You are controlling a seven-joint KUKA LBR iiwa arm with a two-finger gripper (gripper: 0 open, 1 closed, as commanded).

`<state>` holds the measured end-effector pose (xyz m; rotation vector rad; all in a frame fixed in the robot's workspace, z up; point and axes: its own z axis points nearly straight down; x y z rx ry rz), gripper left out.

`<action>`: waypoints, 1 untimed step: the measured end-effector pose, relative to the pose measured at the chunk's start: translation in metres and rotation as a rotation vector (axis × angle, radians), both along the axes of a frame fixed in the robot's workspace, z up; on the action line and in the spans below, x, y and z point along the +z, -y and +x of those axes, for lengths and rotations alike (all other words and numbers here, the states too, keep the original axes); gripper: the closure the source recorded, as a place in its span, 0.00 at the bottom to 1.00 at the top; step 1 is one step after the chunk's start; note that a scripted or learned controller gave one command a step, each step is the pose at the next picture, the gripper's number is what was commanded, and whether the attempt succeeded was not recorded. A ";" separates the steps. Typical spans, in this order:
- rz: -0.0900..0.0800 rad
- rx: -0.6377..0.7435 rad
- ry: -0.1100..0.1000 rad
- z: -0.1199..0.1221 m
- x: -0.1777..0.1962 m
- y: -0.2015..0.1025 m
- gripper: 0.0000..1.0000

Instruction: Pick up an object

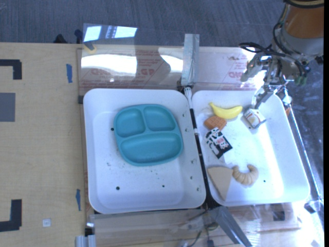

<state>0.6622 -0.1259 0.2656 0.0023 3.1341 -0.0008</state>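
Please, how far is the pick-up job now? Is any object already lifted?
Done: nothing looks lifted. The banana, croissant, small box and other pieces lie in the right bin; the teal plate lies in the left bin.
In hand: the end effector hangs over the right bin's far corner, near the small box.
Left: descending, grasping and lifting one object.

Teal plate [148, 134] in left bin [97, 153]; tool [267, 81] above right bin [295, 158].

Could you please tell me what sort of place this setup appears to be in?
Probably a robotics lab bench for pick-up trials: two white bins side by side, toy food like a banana, and the arm's claw above.
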 end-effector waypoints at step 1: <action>0.000 -0.210 0.011 -0.014 -0.156 -0.020 0.00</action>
